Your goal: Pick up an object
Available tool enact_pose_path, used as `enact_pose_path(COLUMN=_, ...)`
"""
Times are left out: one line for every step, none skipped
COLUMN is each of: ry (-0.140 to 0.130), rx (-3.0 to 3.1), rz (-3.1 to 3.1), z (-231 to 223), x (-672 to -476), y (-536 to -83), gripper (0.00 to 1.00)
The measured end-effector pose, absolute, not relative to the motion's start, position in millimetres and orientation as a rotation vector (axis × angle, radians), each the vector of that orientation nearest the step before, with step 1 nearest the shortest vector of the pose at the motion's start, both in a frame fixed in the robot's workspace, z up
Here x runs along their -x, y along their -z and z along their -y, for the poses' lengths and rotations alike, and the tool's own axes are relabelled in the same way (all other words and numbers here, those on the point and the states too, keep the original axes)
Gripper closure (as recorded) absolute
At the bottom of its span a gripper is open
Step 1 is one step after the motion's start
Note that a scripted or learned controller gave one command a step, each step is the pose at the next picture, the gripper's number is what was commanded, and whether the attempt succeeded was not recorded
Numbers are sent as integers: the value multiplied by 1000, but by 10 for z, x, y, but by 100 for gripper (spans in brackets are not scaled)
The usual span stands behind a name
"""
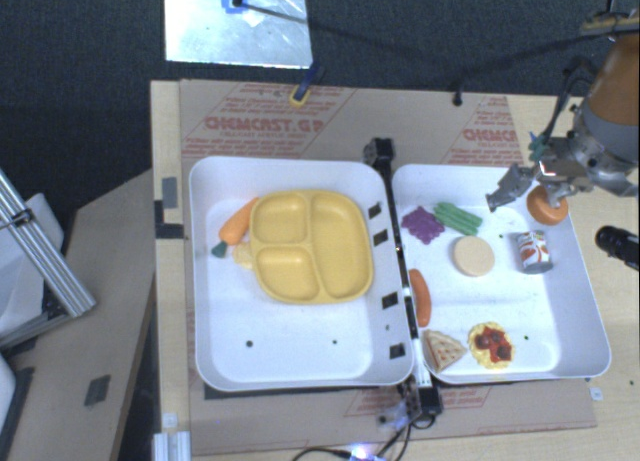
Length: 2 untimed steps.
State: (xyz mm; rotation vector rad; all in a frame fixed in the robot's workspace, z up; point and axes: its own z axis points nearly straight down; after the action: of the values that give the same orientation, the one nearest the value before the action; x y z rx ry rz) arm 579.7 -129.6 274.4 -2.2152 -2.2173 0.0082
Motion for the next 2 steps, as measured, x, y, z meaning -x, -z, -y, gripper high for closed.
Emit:
enact_pose_path(ry=1, rx=2219, rz=2226, z=1295, x=-5815, y=-2802, gripper=0)
enact_pose_path(ry=-2, rx=2220, rz=2221, z=1390, x=-5814, y=-2320, gripper=0)
